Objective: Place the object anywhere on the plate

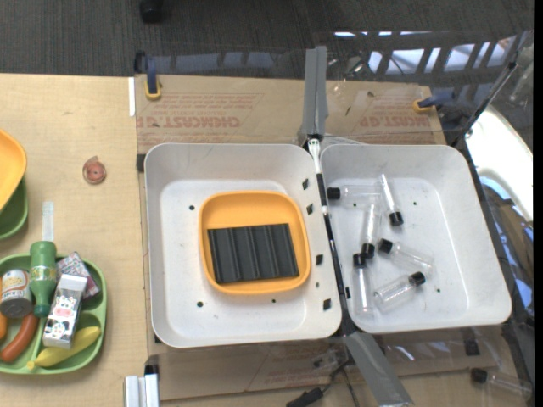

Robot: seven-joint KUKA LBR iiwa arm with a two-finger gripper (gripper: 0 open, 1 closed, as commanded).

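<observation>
Cardboard [280,119] print, mirrored, perhaps reads "CHEMCAST".

An orange square plate [254,242] with a dark ribbed centre lies flat in the left bin [170,227]; clear black-capped vials [399,288] lie scattered in the right bin [458,193].

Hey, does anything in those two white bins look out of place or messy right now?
Nothing looks damaged or spilled. The clear vials with black caps lie scattered at mixed angles in the right bin, unsorted. The orange plate sits flat in the left bin, with a dark ridged block already covering much of it.
</observation>
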